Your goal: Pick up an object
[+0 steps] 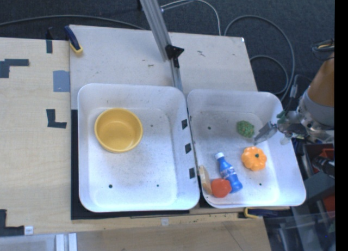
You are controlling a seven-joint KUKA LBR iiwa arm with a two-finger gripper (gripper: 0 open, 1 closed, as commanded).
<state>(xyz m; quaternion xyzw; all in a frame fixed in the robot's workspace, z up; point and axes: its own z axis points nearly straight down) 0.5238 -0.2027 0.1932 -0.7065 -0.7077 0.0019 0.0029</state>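
Note:
The right bin [283, 190] holds a green lumpy object [246, 129], an orange pumpkin-shaped toy [254, 158], a small blue bottle with a white cap [228, 172], a red round object [220, 188] and a tan piece [205, 178] against the bin's left wall. My gripper [265, 133] reaches in from the right over this bin. It hangs just right of the green object and just above the orange toy. I see nothing held in it.
The left bin [163, 190] holds a yellow bowl [118, 129] near its left side. A metal rod [157, 21] slants down to the gap between the bins. Cables [261, 59] lie on the dark floor behind the right bin.

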